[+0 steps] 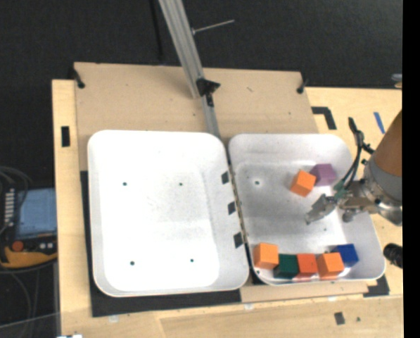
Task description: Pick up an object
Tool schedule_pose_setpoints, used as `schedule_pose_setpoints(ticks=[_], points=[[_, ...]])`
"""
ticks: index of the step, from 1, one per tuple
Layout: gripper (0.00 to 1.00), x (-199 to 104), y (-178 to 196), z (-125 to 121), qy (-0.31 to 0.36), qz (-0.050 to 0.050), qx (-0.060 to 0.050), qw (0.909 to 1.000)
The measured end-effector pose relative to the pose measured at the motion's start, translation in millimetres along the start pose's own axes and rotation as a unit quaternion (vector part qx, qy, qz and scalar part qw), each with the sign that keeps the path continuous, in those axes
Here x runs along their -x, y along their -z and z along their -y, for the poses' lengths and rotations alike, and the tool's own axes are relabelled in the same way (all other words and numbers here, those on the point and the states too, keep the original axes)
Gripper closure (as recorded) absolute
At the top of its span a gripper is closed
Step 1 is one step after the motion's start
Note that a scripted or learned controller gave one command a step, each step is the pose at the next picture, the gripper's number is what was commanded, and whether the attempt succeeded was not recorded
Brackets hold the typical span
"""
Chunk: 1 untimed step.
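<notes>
An orange block [303, 182] is lying in the upper middle of the right bin [280, 150], touching a purple block [324, 173] beside it, with bare floor open below them. The hand [321, 210] is hanging just below and right of these two, its fingers spread and gripping nothing. Orange, green and blue blocks [305, 263] are crowding the near edge, and the left bin [160, 210] is lying alongside.

no readable text, labels, numbers or signs anywhere
</notes>
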State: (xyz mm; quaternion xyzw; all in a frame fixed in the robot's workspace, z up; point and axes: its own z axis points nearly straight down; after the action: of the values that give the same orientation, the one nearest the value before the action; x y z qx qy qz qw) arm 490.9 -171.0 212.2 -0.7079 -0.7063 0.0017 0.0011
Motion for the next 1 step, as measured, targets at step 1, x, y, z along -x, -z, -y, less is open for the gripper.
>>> schedule_pose_setpoints(ticks=[1], points=[[0.0,5.5,-43.3,1.8,0.0,0.0,0.0,1.0]])
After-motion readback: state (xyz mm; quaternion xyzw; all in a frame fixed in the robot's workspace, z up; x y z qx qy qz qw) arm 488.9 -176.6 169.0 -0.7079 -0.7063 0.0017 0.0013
